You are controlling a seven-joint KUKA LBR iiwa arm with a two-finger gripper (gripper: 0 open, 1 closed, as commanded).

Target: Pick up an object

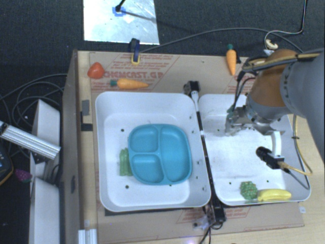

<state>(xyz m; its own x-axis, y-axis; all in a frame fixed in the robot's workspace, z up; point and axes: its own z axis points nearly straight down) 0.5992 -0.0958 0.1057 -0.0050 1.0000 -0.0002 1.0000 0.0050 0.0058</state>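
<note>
My gripper (232, 124) hangs low over the upper left part of the right bin (223, 187), below the grey arm and its orange band. Nothing shows between its fingers. A green broccoli piece (249, 189) and a yellow banana (274, 194) lie side by side at the right bin's near edge, well below the gripper. In the left bin (109, 136) sits a blue divided plate (159, 153) with a green vegetable piece (124, 162) against its left side.
On the cardboard behind the bins lie an orange carrot (131, 84), a red-orange tomato (96, 70) and a second carrot (231, 60). A black clip (192, 88) sits at the divider between the bins. Cables run along the right side.
</note>
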